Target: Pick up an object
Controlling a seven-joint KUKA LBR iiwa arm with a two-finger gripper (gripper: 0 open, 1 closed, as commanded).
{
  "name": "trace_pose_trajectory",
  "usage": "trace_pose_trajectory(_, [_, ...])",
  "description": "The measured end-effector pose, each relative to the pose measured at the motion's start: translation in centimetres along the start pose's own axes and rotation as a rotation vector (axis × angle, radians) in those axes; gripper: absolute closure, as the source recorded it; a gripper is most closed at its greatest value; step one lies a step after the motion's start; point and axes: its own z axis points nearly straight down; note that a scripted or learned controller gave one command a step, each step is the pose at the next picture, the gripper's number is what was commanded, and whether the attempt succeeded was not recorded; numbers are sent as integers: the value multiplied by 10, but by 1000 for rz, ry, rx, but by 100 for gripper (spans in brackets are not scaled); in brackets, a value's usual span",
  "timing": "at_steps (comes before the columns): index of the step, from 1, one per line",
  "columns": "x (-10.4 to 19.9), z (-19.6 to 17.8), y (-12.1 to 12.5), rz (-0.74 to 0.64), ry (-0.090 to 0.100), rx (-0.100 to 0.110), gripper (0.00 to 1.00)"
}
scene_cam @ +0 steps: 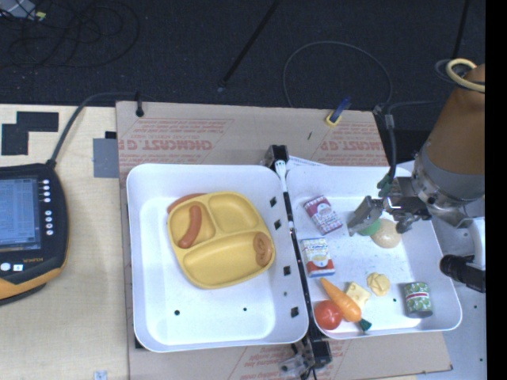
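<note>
Where the right bin (444, 323) nears its far wall, the hand (386, 218) hangs with fingers parted, gripping nothing; a pale round object (386, 234) lies just under them, bare floor around it

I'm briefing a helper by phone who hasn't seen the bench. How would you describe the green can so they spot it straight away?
Look in the right bin, the one without the yellow plate. Go to its near right corner: the green can stands there alone. It is the only dark green cylinder, right of the pale yellow pieces and the carrot.
</note>
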Motion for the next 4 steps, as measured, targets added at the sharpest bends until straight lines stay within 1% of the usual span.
trace_pose_trajectory(1, [-40, 150, 24, 2, 0, 11, 0])
trace_pose_trajectory(2, [3, 197, 85, -3, -1, -8, 0])
trace_pose_trajectory(3, [-14, 198, 109, -2, -1, -4, 0])
trace_pose_trajectory(4, [-5, 198, 129, -1, -1, -4, 0])
